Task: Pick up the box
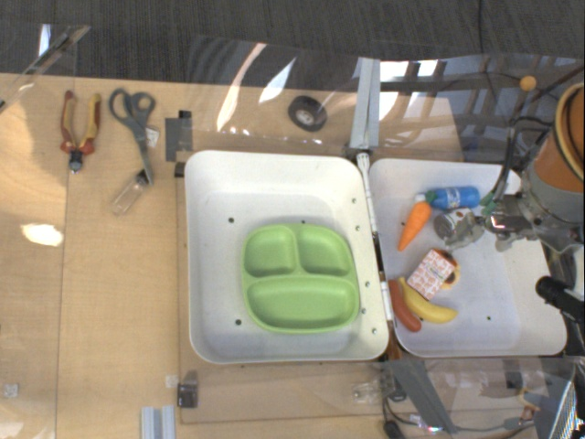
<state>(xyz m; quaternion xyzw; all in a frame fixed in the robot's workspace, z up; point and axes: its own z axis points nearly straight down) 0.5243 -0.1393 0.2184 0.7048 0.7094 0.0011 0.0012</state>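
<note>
The box is small, red and white, and lies tilted in the middle of the right bin. Its lower edge touches a yellow banana. My gripper hangs over the same bin, up and slightly right of the box, just below a blue bottle. It is apart from the box, and nothing is visibly held in it. The grey arm with its orange band comes in from the right edge.
An orange carrot lies left of the gripper. A red sausage-like piece sits by the banana at the bin's left wall. The left bin holds a green divided plate. Pliers, scissors and a tape roll lie on the bench behind.
</note>
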